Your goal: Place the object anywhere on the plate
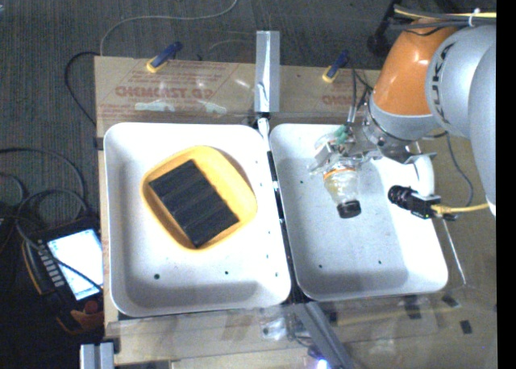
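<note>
A grey arm with an orange band (411, 77) reaches in from the right over two shallow white plastic bins set side by side. Its gripper (345, 152) hangs over the upper part of the right bin (403, 267). Directly below it is a small clear plastic bottle (341, 184), whose black cap (348, 209) points toward the near edge. In the left bin (129, 279) lies a rounded yellow plate (242, 186), and a black ridged rectangular slab (193, 202) rests on it at a slant. Both bins sit on a brown cardboard sheet (137, 85) with red print, held at the far edge by two blue-and-yellow clamps (164, 55).
</note>
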`<action>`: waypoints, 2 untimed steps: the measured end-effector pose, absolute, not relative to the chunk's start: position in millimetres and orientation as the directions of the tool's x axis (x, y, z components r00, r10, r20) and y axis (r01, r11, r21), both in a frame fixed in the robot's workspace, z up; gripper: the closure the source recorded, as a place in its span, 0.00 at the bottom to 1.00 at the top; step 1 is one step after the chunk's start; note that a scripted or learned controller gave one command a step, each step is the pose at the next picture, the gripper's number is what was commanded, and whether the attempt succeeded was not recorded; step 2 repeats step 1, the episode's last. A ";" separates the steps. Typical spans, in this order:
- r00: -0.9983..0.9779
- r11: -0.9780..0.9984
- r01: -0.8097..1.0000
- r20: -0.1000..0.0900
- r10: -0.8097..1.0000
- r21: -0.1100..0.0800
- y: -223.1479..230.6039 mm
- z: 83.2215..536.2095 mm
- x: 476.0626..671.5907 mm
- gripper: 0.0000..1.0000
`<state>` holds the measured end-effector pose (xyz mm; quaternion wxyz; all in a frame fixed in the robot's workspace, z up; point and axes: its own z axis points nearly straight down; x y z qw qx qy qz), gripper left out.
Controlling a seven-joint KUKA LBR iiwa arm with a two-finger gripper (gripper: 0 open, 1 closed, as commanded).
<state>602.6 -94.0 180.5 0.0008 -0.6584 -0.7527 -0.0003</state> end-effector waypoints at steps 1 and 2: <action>-0.133 0.133 0.991 0.001 0.991 0.000 -94.1 180.8 602.7 0.00; -0.133 0.133 0.991 0.001 0.991 0.000 -94.1 180.8 602.7 0.00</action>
